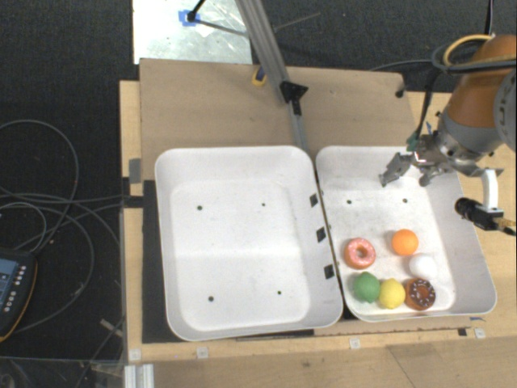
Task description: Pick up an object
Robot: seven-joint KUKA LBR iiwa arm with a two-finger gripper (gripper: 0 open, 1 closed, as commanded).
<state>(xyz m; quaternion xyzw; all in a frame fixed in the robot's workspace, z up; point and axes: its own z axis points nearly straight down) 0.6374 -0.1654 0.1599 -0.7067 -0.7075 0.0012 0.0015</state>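
The right bin [452, 217] has most of its floor bare toward the far wall, while its near end is crowded: a pink-frosted doughnut [359, 253], an orange ball [405, 242], a white ball [422, 266], a green ball [367, 286], a yellow fruit [392, 293] and a chocolate doughnut [419, 294] sit close together, the last three along the near rim. The white ball touches the chocolate doughnut, and the green ball touches the yellow fruit. The gripper [413, 172] hangs over the far part of this bin, well apart from the cluster, its two fingers spread wide with nothing between them. The arm [477, 95] above it is cut off by the right edge of the view. The left bin [234, 241] lies just beside, its edge meeting the right bin's at a seam marked by small black clips [321, 234]. A slanted grey pole [266, 39] crosses the counter [347, 95] behind the bins. Cables [40, 208] and a partly cut-off handheld device [12, 285] lie on the dark floor to the left.
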